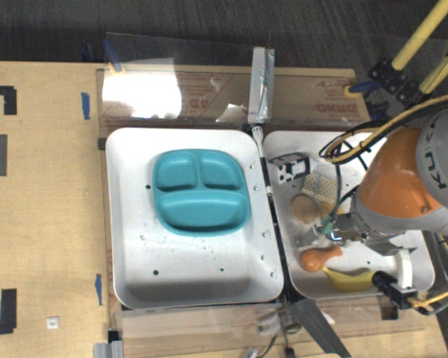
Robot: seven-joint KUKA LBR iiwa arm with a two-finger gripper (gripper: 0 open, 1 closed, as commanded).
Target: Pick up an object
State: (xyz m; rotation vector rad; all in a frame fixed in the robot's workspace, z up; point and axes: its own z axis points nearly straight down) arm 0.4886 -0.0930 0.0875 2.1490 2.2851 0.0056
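Gripper (329,231): low inside the right bin (425,274), over its middle, below the grey wrist and the orange band (391,181) of the arm. Whether it is parted or closed cannot be told; the wrist body and cabling cover it. No object is seen held in it.

Candidate objects, right bin, nearest first:
- Orange drumstick-shaped toy (319,258), just beside the gripper toward the bin's near edge, lying flat.
- Yellow banana (350,277), touching or just beside the drumstick toy, along the near edge.
- Tan rounded object (305,209), just beside the gripper toward the divider; exact kind unclear.
- Speckled beige sponge-like piece (322,189), behind the tan object, partly overlapped by it.
- Small black-and-white item (289,170), near the far-left corner; too small to name.

Left bin (127,222): carries one teal compartment plate (201,191), three sections, set toward the far half, well apart from the gripper.

Risks, as judged:
- Objects crowd together near the gripper; closing could catch two at once or push one aside.
- The drumstick toy's rounded, tapered shape may squirt out of a pinch.
- The banana lies close to the near wall, leaving little room for a finger on that side.
- Loose cables (350,144) loop by the wrist and might snag on lift.
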